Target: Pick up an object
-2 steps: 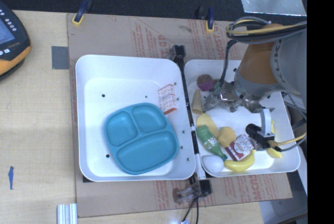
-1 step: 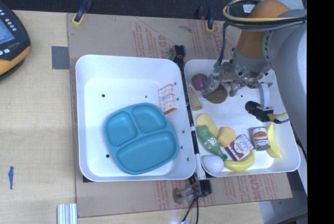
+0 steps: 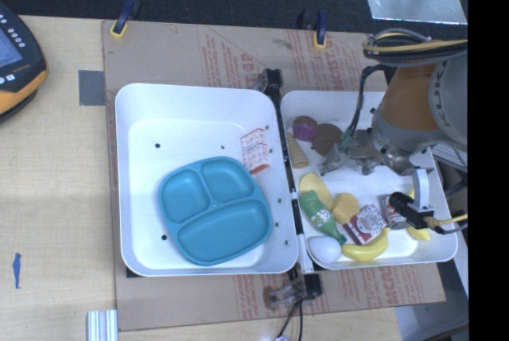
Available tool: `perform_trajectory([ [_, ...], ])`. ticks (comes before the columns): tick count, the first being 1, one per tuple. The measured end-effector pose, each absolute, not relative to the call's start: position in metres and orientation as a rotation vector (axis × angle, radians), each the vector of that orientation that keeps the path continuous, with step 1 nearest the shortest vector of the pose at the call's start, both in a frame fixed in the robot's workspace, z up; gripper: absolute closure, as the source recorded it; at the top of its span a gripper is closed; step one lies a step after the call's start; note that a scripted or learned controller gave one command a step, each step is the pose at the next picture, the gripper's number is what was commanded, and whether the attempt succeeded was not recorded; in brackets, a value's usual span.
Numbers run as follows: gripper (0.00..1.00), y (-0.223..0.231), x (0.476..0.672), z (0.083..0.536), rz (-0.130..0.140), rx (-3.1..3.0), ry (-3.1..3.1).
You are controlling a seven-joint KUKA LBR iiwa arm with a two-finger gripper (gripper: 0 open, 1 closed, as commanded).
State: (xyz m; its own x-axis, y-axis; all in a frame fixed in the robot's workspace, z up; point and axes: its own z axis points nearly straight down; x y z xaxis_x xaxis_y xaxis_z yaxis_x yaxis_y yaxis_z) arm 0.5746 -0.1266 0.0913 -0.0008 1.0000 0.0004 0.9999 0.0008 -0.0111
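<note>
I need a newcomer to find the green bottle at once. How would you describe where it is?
Look at the right bin, the crowded one under the arm. Near its left wall, toward the front, the green bottle lies slanted between a yellow piece and the bin wall, just above a white egg-shaped object. It is the only green thing there.

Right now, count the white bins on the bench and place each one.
2. Left bin holds the blue tray; right bin holds the small items, beneath the arm.
</note>
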Motion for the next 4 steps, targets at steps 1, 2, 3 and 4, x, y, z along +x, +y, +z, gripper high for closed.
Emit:
perform_trajectory([
  [1, 0.0, -0.097, 0.654, 0.088, 0.024, -2.198, -2.22],
  [2, 0.0, -0.097, 0.564, 0.091, 0.013, -2.214, -2.217],
  [3, 0.0, -0.092, 0.631, 0.104, -0.004, -2.218, -2.23],
  [4, 0.0, -0.111, 0.507, 0.09, 0.014, -2.214, -2.212],
])
